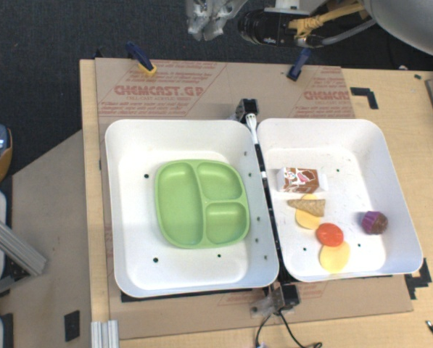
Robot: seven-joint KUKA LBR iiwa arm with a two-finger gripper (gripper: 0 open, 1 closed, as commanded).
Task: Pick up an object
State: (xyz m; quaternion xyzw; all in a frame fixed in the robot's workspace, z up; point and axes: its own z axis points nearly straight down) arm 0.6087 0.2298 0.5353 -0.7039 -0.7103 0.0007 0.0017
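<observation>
A cardboard sheet (201, 85) is seen spread under two white bins that touch along their inner rims. The left bin (125, 194) is taken up in its middle by a green divided plate (201, 203), with bare floor left all round it, widest toward the near rim. The right bin (390, 187) is used as the landmark: inside it a brown-and-white packet (299, 180) lies near the inner rim, with a tan wedge (309, 206) just below it, a yellow piece (306, 219) touching the wedge, a red ball (330, 234) and a yellow disc (334, 257) nearer the front rim, and a purple piece (373, 222) apart toward the outer rim. The far half of that bin is open. The gripper (206, 22) hangs well beyond the bins' far edge, over dark floor; whether it is apart or together cannot be told.
</observation>
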